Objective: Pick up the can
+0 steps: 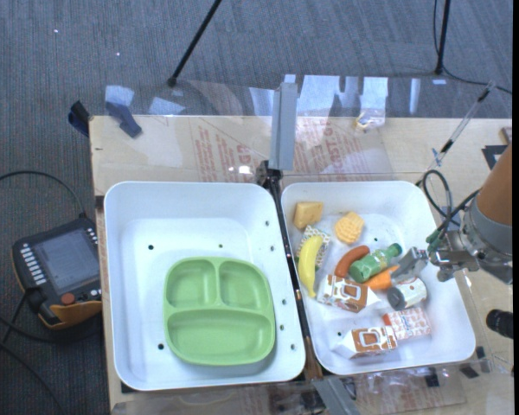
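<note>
While the can [407, 294] lies unlifted in the right bin [463, 335], the gripper [419, 262] hovers just above, its grasp impossible to tell.

Robot lab, teach pendant [59, 271], tripod legs [199, 33]

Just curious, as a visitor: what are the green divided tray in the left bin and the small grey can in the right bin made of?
The green divided tray looks like matte moulded plastic: even colour, soft rounded edges. The small grey can seems metal, with a silvery sheen, though it could be a plastic toy like the food around it.
</note>
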Controlling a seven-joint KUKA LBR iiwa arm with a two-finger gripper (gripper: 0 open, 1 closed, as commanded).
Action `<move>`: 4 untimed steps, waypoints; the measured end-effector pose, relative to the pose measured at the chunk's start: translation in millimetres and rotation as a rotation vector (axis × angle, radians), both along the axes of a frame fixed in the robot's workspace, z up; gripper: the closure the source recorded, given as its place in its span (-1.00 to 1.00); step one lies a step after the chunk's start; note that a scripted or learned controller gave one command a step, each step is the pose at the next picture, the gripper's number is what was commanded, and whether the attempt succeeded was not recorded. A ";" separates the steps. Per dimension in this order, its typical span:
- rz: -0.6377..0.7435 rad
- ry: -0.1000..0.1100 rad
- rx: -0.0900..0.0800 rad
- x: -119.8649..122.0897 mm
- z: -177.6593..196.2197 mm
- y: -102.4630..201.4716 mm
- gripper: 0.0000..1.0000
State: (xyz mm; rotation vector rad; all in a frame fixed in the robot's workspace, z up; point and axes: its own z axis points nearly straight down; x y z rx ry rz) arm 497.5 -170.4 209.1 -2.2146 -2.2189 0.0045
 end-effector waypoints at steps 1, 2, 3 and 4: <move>-0.107 -0.002 0.001 7.3 -111.9 -38.0 -1.00; -0.113 0.004 0.003 6.5 -105.4 -38.9 1.00; -0.023 -0.002 0.000 30.0 -54.3 -20.8 1.00; -0.024 -0.002 0.000 30.0 -54.3 -20.9 -1.00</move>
